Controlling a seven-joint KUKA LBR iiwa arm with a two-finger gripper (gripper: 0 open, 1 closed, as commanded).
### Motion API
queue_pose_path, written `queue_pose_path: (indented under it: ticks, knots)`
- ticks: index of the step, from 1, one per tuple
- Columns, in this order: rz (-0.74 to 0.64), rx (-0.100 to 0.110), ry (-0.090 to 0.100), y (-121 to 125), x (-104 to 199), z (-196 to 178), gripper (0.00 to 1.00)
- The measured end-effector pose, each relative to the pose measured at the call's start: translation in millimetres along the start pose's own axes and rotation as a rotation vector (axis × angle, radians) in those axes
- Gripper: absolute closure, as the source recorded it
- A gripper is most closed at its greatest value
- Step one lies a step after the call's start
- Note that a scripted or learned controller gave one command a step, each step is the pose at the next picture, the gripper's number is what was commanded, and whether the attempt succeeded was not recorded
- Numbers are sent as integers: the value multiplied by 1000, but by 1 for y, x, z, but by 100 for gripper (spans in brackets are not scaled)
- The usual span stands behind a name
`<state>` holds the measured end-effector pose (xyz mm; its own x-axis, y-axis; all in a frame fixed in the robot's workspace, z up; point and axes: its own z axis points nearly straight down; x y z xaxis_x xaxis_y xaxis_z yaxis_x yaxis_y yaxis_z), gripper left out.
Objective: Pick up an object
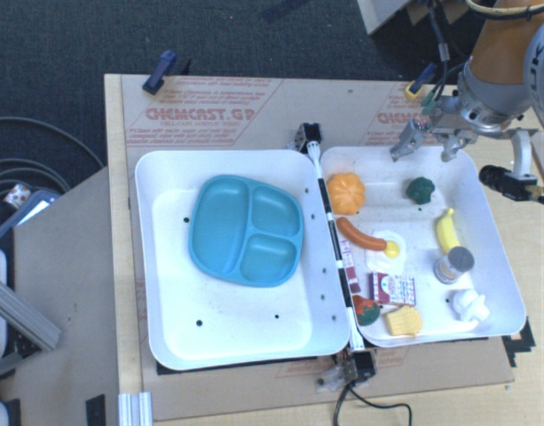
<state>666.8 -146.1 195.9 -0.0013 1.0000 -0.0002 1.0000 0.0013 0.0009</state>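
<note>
My gripper [426, 143] hangs open over the far edge of the right bin [502, 264], its two fingers spread apart with nothing between them. Below it in that bin lie an orange [346, 193], a green broccoli piece [421, 189], a banana [445, 230], a hot dog sausage [361, 235], a fried egg [387, 246], a small grey can [455, 263], a red and white carton [392, 287], a yellow cheese block [403, 321], a white bottle [469, 304] and a strawberry [366, 309].
The left bin [156, 193] holds a blue divided plate [247, 230]. Black clamps [308, 135] sit at the seam between the bins. Both bins rest on a cardboard-covered bench [209, 105]. A blue clip [159, 72] sits at the bench's far left corner.
</note>
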Motion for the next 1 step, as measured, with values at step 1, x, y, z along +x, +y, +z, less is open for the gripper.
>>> queue_pose_path:
  ticks: [1]
  knots:
    - [2, 2, 0, -1, -15, 112, 0]
